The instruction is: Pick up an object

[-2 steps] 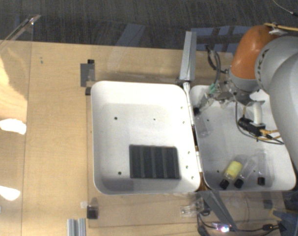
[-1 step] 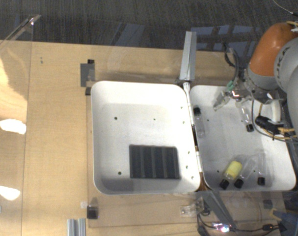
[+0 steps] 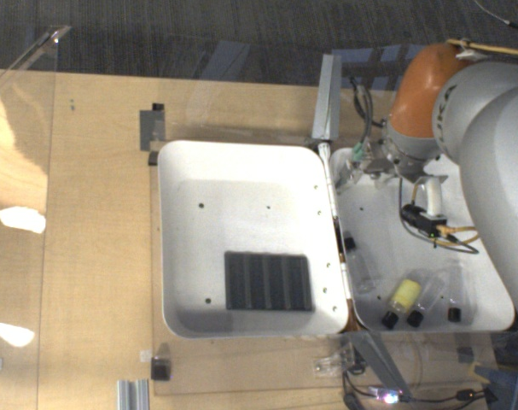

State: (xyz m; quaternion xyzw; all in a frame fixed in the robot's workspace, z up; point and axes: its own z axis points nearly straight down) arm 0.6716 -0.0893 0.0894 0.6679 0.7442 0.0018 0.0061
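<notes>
Grey robot arm with an orange band (image 3: 463,101) looms over the right white plastic bin (image 3: 374,229), hiding much of it. Its gripper (image 3: 361,165) sits at that bin's upper left; fingers blurred, state unreadable. 1 small yellow cylinder (image 3: 404,295) lies near the front, long axis slanting upper-right. Left white bin (image 3: 241,178) holds a dark ribbed rectangular block (image 3: 268,282).
</notes>
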